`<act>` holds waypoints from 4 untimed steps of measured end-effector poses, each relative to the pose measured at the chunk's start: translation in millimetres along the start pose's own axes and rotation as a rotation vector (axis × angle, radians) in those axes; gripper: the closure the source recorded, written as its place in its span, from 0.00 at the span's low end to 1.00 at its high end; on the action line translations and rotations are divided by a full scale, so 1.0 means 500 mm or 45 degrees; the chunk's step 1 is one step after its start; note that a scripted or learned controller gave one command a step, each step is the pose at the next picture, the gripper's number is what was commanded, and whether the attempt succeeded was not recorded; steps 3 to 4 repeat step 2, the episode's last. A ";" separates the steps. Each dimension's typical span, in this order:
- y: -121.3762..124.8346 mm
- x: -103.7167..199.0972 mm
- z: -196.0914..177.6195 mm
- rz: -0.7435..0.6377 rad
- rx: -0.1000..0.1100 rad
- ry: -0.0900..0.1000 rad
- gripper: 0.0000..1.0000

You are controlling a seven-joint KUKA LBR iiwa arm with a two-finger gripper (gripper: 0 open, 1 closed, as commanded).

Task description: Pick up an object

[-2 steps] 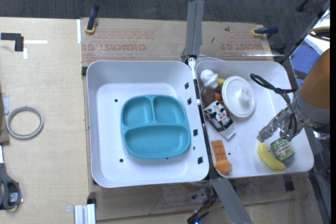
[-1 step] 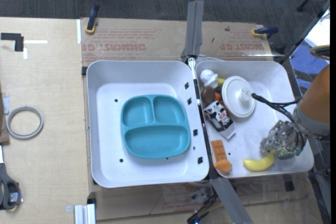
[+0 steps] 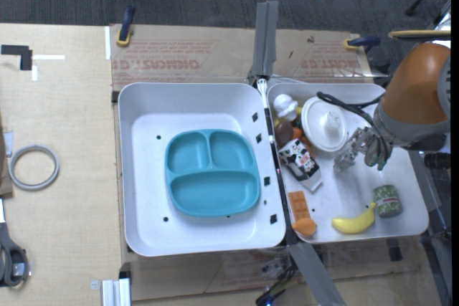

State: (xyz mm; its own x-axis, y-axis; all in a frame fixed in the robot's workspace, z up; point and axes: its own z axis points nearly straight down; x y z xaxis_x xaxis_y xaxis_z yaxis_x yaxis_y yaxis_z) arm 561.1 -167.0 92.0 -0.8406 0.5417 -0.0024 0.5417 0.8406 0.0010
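Hovering claw [image 3: 356,151], grip state unclear, beside white bowl [image 3: 324,126]; banana [image 3: 353,221], green can [image 3: 388,200] nearby.

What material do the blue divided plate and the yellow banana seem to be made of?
The blue divided plate looks like moulded plastic: one even colour, smooth rounded ridges, a soft sheen. The banana is probably a plastic toy, judging by its uniform yellow skin without spots, but real fruit cannot be excluded.

Teal divided plate [image 3: 212,173], yellow banana [image 3: 353,223], white bowl [image 3: 325,125], orange block [image 3: 299,206]
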 end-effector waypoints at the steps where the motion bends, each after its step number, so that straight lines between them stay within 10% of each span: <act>1: -0.104 -0.042 -0.002 -0.287 0.001 -0.003 1.00; 2: -0.072 -0.088 -0.002 -0.827 -0.002 -0.004 1.00; 4: -0.072 -0.088 -0.002 -0.827 -0.002 -0.004 1.00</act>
